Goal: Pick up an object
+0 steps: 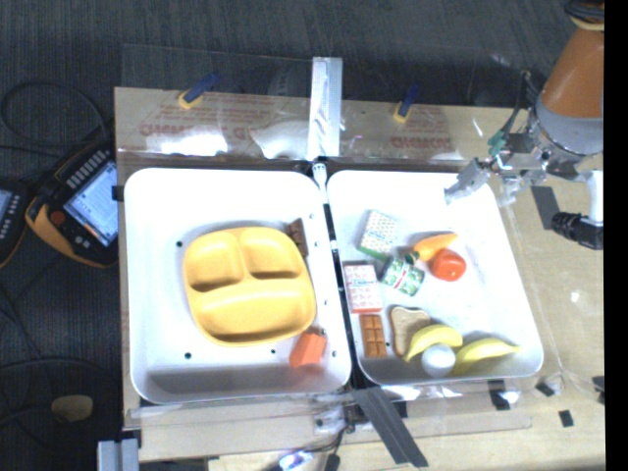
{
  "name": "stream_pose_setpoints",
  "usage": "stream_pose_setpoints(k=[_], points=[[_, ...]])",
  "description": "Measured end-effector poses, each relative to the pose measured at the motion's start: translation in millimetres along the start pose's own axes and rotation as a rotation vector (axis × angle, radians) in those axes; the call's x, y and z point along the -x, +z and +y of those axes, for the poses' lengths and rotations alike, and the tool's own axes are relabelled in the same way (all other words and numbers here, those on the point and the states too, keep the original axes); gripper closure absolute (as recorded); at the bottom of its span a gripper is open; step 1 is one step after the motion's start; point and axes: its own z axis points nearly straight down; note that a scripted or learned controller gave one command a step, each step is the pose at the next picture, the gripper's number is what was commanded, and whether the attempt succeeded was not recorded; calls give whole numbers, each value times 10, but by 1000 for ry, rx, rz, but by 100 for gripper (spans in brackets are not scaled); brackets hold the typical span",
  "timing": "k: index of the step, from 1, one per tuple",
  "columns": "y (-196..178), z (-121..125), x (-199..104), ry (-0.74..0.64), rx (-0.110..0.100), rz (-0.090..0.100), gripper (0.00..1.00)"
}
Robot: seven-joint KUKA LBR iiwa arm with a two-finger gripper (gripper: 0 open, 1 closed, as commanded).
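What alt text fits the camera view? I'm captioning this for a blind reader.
The gripper hangs over the right bin's far right corner, above small toy foods such as a tomato and bananas. The left bin holds a yellow tray and an orange block.

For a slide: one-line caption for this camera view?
KUKA gripper poised at the toy-filled right bin's far corner; yellow tray in the left bin.

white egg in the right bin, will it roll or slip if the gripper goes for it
Probably rolls: the white egg looks round and smooth. It may slip between two fingers. The bananas touching it might check the roll somewhat.
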Motion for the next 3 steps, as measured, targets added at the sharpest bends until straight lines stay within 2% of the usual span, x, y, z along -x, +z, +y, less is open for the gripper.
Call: stream_pose_setpoints(k=[1,2,3], points=[[1354,-364,-115,6,21,-4,0],[1488,-511,-67,61,15,-2,0],[1391,-510,-61,62,14,-3,100]])
